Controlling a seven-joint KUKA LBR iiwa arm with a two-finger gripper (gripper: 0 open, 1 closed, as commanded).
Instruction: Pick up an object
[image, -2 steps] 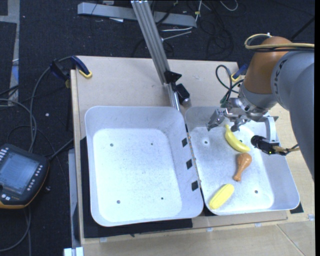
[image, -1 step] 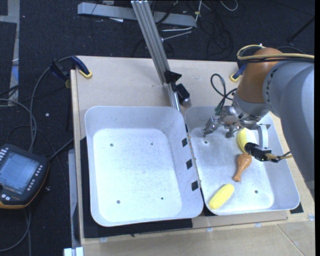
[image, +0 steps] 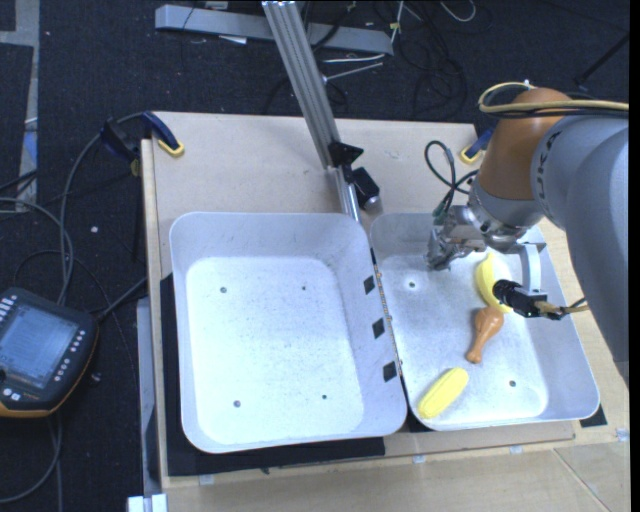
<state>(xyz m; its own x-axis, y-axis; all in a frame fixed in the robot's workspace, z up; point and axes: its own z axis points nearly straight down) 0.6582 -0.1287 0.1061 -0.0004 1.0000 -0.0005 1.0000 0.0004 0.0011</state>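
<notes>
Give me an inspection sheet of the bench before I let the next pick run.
Surface: wooden bench bearing a left bin and a right bin, touching at their inner edges.
Job's things: in the right bin, corn cob near the front, brown drumstick mid-bin, yellow banana partly under the arm.
Clutter: nothing seen in the bins.
Gripper: gripper low over the right bin's back left; finger state not readable; nothing seen between them.
Cables: black loop behind the wrist; more on the floor at left.
Surroundings: teach pendant on the floor left; metal pole slanting from the back.
</notes>
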